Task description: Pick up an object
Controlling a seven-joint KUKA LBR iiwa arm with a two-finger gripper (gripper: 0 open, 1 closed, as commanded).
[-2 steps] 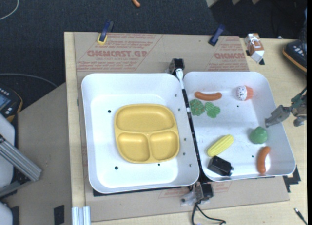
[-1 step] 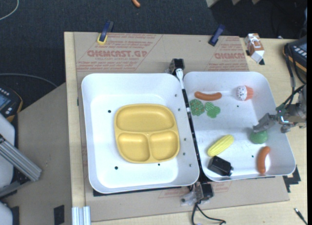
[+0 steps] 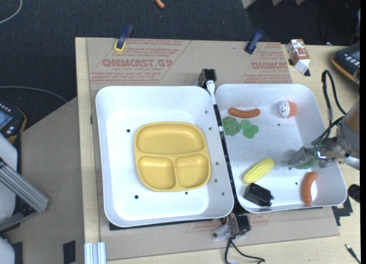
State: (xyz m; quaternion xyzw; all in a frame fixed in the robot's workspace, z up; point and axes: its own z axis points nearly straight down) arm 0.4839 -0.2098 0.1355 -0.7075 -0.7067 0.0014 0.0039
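The right bin (image 3: 303, 94) holds several small items. An orange-red sausage (image 3: 244, 111) lies near its back, with a green leafy piece (image 3: 239, 127) beside it and a white and orange ball-like toy (image 3: 286, 108) to the right. A yellow corn cob (image 3: 258, 170) and a black block (image 3: 258, 194) lie near the front, and a second sausage (image 3: 309, 188) rests at the front right. My gripper (image 3: 304, 159) reaches in from the right, low over the bin floor between the corn and the second sausage. It is open with nothing between its fingers.
The left bin (image 3: 111, 143) holds a yellow divided plate (image 3: 171, 155). A black clamp (image 3: 207, 78) sits at the back where the bins meet. A small box (image 3: 298, 54) lies on the cardboard behind the right bin, and cables (image 3: 329, 103) hang along the right side.
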